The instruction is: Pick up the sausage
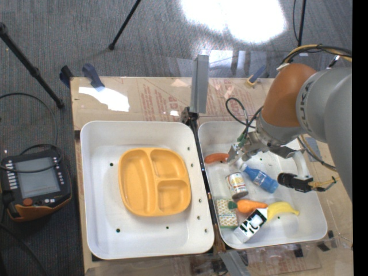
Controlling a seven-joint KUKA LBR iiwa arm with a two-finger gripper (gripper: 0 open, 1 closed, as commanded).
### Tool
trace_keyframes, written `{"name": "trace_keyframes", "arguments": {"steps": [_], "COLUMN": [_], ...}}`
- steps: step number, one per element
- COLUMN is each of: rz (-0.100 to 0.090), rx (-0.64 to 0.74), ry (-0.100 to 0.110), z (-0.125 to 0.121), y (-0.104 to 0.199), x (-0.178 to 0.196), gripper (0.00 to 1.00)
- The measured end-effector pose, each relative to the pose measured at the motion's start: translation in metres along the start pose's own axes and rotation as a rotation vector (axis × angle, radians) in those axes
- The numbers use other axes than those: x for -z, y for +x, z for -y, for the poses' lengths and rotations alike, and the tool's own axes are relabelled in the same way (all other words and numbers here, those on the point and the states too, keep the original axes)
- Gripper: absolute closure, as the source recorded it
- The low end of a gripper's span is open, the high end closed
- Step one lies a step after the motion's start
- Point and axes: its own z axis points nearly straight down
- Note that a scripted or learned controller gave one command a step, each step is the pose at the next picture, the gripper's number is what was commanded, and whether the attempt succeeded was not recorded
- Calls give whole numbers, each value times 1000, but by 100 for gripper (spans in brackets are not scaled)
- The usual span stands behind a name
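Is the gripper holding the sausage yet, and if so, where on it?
Cannot be told. The gripper sits right at the right end of the sausage in the right bin, but the view does not show the sausage between its fingers.

Arm's gripper (237,152) low in rt bin (310,226), just beside sausage (216,158); yellow tray (154,181) in left bin (98,211).

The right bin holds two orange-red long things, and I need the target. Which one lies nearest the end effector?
The sausage, against the bin's left wall just left of the end effector. The carrot lies farther down, beside the banana.
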Motion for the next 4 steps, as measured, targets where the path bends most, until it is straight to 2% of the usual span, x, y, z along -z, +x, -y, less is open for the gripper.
{"name": "trace_keyframes", "arguments": {"steps": [1,2,3,4], "rz": [2,2,1,0], "rx": [-26,-26,21,15], "ry": [-2,-1,1,0], "z": [-16,-16,7,7], "y": [67,66,11,10], "x": [91,91,-2,8], "gripper": [100,0,0,100]}}
